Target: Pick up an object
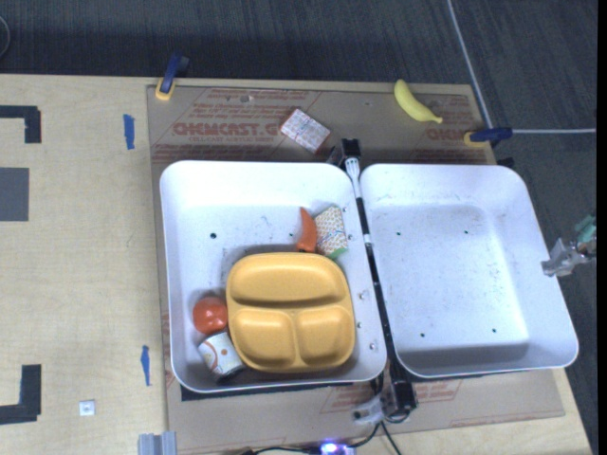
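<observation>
Yellow divided tray [289, 311] fills the left bin [185, 197], crowding small toys toward nine o'clock; hand [569, 251] waits at three o'clock, grip unclear.

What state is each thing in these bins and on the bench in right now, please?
yellow divided tray: lying flat, right way up, in the left bin.
orange ball: resting against the tray's left edge.
small cup: tipped on its side.
orange piece: beside a patterned packet.
banana: on the cardboard behind the bins.
gripper: at the right bin's right rim.
</observation>
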Controlling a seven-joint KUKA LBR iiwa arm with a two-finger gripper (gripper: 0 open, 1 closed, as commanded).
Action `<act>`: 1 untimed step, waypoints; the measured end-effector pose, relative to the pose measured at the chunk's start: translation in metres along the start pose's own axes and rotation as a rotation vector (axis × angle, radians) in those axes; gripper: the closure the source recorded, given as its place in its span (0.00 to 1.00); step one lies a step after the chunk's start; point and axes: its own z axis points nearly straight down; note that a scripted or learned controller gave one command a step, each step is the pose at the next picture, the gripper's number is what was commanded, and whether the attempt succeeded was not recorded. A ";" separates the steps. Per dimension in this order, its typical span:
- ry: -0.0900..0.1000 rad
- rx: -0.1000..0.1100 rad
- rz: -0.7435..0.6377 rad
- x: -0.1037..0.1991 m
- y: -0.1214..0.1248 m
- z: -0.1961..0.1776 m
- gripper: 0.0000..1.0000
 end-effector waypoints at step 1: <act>0.004 0.004 -0.002 0.102 -0.001 0.015 1.00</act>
